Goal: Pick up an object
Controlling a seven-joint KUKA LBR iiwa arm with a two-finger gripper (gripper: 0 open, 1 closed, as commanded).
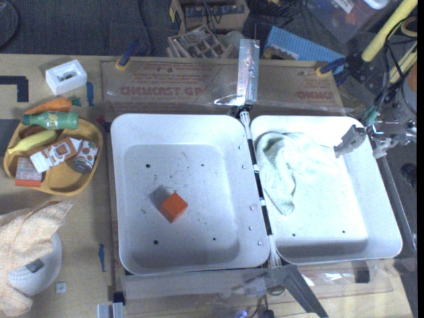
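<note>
The wooden surface [53, 244] spreads wide and pale, carrying two shallow white bins side by side. The left bin [132, 144], smooth plastic with rounded corners, has dark specks scattered over its floor. The right bin [371, 230] matches it in shape, and the two rims touch along the middle seam.

In the right bin lies a crumpled pale cloth [286, 167], soft and creased, its long axis running from the bin's far left corner down toward the near side, folds bunched thickest along the left wall.

Over on the left edge of the surface sits a yellow bowl [66, 184], round and glossy, heaped with toy food and small packets, well apart from both bins.

Down in the left bin, there's the orange block [174, 206], a small matte cube turned diamond-wise to the bin walls, a grey shape just beside its upper left corner.

At the right bin's far right rim hovers the claw [361, 138], a grey metal piece; whether it's released or clenched, I cannot tell.
</note>
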